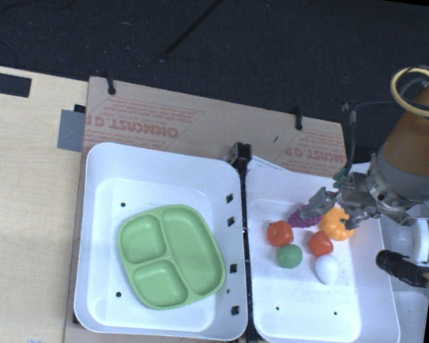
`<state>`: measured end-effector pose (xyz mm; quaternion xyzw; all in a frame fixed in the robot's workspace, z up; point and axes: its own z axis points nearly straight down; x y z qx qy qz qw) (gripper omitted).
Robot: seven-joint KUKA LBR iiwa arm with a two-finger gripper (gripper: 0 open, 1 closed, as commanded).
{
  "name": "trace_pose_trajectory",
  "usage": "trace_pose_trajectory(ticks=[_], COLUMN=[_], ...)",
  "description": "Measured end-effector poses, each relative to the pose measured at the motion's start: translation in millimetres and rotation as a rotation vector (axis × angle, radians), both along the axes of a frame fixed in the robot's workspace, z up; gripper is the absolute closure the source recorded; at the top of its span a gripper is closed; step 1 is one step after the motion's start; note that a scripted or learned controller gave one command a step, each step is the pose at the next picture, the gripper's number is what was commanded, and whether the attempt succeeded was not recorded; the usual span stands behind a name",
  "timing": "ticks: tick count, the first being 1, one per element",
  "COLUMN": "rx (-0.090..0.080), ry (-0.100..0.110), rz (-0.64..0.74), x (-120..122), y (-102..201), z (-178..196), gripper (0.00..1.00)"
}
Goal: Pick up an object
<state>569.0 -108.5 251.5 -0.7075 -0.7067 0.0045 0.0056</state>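
Your gripper [339, 210] sat over the right bin [367, 325], fingers spread around the orange toy [336, 224]; a purple piece [302, 217], two red balls [279, 233], green ball [290, 256] and white egg [327, 270] crowded close. Cardboard lettering showed, unreadable.

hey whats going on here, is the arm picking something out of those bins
A grey KUKA arm reaches in from the right, its pincer low over the back of the right bin, right at an orange toy and a purple piece. Whether it grips either is unclear. Beside them lie two red tomato-like balls, a green ball and a white egg. The left bin holds a green divided plate.
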Motion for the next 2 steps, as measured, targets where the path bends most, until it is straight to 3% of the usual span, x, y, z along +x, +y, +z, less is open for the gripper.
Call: trace_pose_trajectory(ticks=[1, 2], rx=[-0.001, 0.000], ry=[-0.011, -0.007], rz=[0.002, 0.002], x=[2.1, 1.8], y=[-0.1, 3.1], z=[6.5, -36.9], gripper=[0.00, 0.00])
